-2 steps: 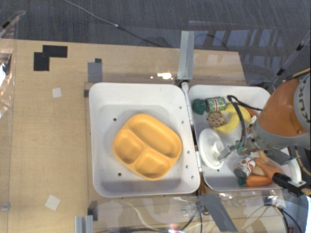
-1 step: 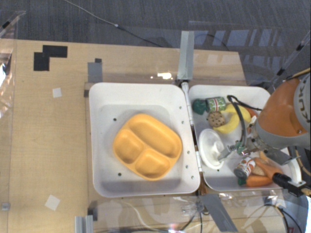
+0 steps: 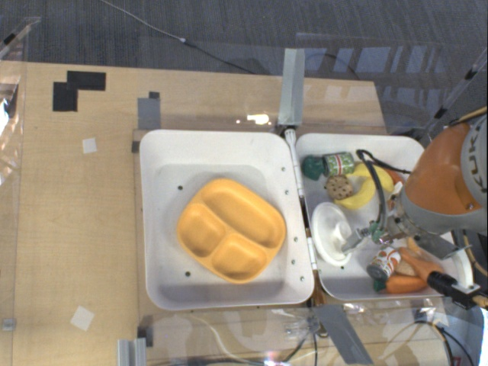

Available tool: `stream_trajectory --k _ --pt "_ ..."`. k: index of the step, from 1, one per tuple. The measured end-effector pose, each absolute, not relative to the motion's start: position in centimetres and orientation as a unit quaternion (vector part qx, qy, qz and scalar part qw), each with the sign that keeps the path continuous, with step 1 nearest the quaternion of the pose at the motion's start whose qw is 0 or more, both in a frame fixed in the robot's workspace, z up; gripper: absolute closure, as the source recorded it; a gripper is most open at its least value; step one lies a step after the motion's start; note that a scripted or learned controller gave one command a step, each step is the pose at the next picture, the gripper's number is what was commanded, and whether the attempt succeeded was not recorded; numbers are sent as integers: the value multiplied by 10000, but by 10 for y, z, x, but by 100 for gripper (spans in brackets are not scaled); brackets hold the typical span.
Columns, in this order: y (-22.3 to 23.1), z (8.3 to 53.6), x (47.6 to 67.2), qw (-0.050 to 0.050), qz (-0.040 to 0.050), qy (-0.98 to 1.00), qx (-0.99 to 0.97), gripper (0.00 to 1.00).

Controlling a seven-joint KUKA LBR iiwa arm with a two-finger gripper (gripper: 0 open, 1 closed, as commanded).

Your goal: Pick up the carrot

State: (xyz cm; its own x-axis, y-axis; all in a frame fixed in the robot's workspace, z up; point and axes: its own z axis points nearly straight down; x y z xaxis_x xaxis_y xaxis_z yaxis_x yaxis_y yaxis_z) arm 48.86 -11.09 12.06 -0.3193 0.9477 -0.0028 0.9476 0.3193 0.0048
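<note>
The carrot is orange with a dark green end. It lies along the front wall of the right bin, beside a small red and white can. My gripper hangs over the middle of that bin, above the right rim of a white bowl. It is up and to the left of the carrot, apart from it. The arm's orange band hides part of the bin's right side.
A green bottle, a round cookie and a banana lie at the back of the right bin. Another orange-brown item sits just behind the carrot. The left bin holds a yellow divided plate.
</note>
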Motion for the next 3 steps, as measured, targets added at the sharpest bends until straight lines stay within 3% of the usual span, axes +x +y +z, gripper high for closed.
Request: stream_trajectory --k 3 --pt "-111 121 489 26 11 8122 5834 0"
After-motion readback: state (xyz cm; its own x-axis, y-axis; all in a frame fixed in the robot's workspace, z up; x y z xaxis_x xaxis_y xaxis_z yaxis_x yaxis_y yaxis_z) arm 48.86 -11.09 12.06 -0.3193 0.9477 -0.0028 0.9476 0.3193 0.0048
